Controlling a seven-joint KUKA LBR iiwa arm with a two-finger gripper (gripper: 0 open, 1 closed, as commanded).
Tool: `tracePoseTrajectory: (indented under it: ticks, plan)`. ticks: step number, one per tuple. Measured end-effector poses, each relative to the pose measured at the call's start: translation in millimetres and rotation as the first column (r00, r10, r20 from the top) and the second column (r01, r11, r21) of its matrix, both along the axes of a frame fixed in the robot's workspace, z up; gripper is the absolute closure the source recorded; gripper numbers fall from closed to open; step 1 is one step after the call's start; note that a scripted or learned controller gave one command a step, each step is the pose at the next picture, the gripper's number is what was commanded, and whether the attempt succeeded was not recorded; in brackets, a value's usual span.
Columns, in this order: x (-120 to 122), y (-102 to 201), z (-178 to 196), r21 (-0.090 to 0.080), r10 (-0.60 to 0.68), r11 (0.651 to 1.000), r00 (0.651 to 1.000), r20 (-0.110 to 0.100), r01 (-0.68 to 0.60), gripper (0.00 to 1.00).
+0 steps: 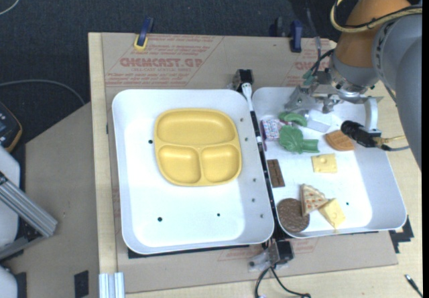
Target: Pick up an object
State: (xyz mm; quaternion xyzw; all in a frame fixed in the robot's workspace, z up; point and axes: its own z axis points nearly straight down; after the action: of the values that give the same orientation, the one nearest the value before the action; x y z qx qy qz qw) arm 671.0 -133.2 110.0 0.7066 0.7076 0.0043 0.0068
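Right bin (pixel 385 186); pincer (pixel 305 106) above green toy (pixel 295 137)

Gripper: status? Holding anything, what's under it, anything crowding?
Gripper low at right bin's far end, nothing seen held. Green toy just below it. Purple wrapper and brown cookie close alongside.

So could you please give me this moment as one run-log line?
arm: over right bin's far end | gripper: above green toy | nothing held

From my station I saw the gripper (pixel 310 98) low over the right bin's (pixel 375 176) far end, just above a green toy (pixel 295 138), while a yellow divided tray (pixel 198 145) lay in the left bin (pixel 134 183).
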Motion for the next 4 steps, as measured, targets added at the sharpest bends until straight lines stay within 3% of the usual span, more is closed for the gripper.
tracePoseTrajectory:
  ticks: [1, 2, 3, 4]
  plan:
    - [2.0, -0.6, 12.5, -0.003, 0.001, 1.000, 1.000, 0.007, -0.001, 1.00]
    - [-0.1, 2.3, 76.2, 0.002, 0.000, 1.000, 1.000, -0.009, 0.000, 1.00]
    - [1.4, 2.4, 118.6, 0.002, 0.000, 1.000, 1.000, -0.008, 0.000, 1.00]
    - [-46.6, 26.9, 109.5, 0.005, -0.002, 1.000, 1.000, -0.021, 0.002, 1.00]
